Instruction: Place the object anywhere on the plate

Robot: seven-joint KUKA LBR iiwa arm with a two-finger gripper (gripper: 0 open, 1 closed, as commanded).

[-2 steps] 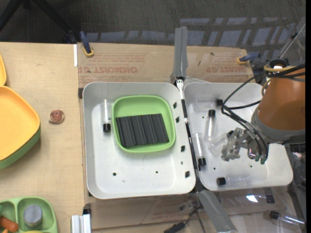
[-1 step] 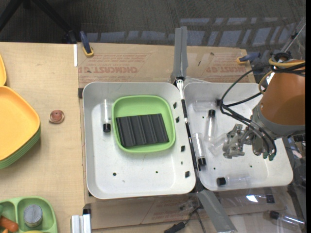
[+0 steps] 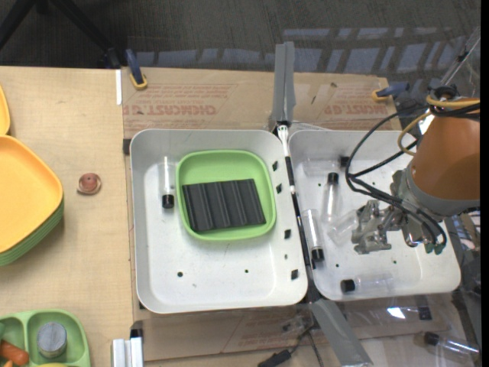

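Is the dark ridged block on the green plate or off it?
On it: the block lies flat inside the green plate, within its rim.

A single camera hangs above the bench (image 3: pixel 69 113), looking down at a slant, so the far edge and dark carpet (image 3: pixel 229 14) sit at the top. It stands far enough back to take in both white bins, the left bin (image 3: pixel 153 281) and the right bin (image 3: pixel 328 281), side by side at centre. The arm (image 3: pixel 451 159) comes in from the right edge. Yellow trays (image 3: pixel 23 197) are cropped at the left border.
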